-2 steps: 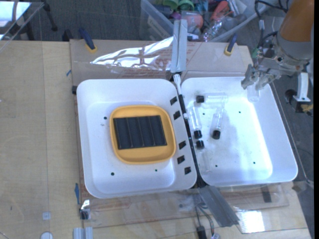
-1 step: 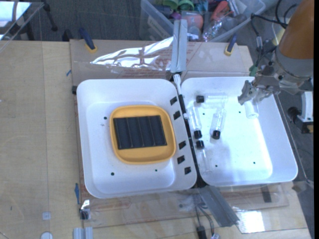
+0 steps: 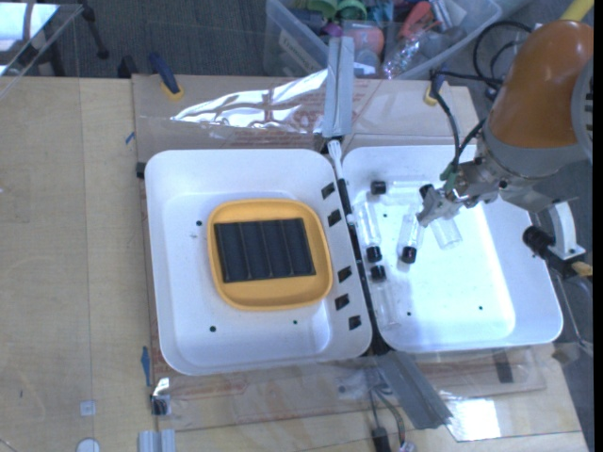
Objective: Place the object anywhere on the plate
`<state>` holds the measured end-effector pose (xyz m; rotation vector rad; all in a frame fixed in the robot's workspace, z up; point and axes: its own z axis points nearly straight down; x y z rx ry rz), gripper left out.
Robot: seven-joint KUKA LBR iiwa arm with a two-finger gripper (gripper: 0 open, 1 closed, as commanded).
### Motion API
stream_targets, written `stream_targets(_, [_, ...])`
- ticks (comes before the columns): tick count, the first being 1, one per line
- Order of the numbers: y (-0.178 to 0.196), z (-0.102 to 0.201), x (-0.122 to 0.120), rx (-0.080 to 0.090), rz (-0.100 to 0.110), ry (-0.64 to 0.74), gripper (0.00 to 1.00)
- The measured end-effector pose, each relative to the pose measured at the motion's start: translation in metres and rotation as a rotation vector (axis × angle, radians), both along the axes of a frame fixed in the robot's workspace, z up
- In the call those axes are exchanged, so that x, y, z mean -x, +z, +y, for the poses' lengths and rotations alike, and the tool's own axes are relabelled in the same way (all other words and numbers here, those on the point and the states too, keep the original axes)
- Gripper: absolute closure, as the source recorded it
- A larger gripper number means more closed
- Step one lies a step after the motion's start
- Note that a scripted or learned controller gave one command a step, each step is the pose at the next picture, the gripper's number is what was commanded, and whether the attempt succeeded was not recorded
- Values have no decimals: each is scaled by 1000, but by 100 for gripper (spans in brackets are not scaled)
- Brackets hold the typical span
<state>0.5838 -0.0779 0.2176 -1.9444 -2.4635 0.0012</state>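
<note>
The gripper (image 3: 435, 207) hangs at right of centre over the right bin (image 3: 490, 318); its state I cannot tell. Clear tubes (image 3: 411, 238), perhaps the object, lie beneath. The plate (image 3: 270, 251) sits centre-left.

Plate (image 3: 270, 295): yellow-orange rim, dark grey centre crossed by black ribs.
Left bin (image 3: 170, 252): plain white, a few small black dots.
Right bin (image 3: 490, 290): plain white.
Clips (image 3: 341, 276) along the divider: black.
Clear tubes (image 3: 407, 238) in right bin: see-through with black caps.
Arm (image 3: 542, 83): orange band over grey.
Bench (image 3: 57, 252): pale tan wood grain.
Foil sheet (image 3: 254, 111) behind bins: shiny silver.
Tub of toys (image 3: 386, 8): translucent grey, contents mixed pink, green, blue, orange.
</note>
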Motion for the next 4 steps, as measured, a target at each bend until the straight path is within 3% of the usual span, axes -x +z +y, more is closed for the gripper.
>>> stream_targets(1, [5,16,-58,1,-4,70,100])
stream_targets(2, [33,44,-84,2,-8,257,100])
stream_targets(3, [34,41,-84,2,-8,432,100])
stream_targets(4, [64,75,-81,2,-10,689,100])
